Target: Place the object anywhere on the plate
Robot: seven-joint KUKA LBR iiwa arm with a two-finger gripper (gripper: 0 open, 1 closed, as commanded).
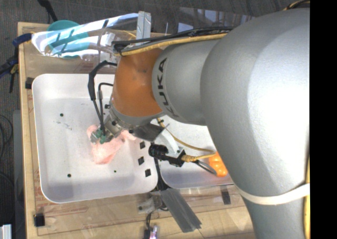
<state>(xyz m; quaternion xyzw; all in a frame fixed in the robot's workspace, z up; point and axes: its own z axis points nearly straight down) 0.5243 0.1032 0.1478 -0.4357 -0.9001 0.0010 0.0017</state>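
The jaws (pixel 101 137) are lowered onto a pink object (pixel 108 150) lying just beneath them in the left bin (pixel 58 180); their opening cannot be told, so a grasp is judged pending before any plate.

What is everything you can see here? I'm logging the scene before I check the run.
white bins: two, side by side on the bench; the left one mostly in view, the right one largely covered by the arm.
pink object: one, pale pink, soft-looking, lying in the left bin near its right side.
orange object: one, orange, in the right bin, partly hidden by the arm.
teal object: one, teal, rounded, beyond the left bin's far edge, behind a clear shiny sheet.
bench: one, light wood, under both bins.
arm: one, grey with an orange band, reaching in from the right.
gripper: one, dark, at the pink object's upper edge; its grasp cannot be judged.
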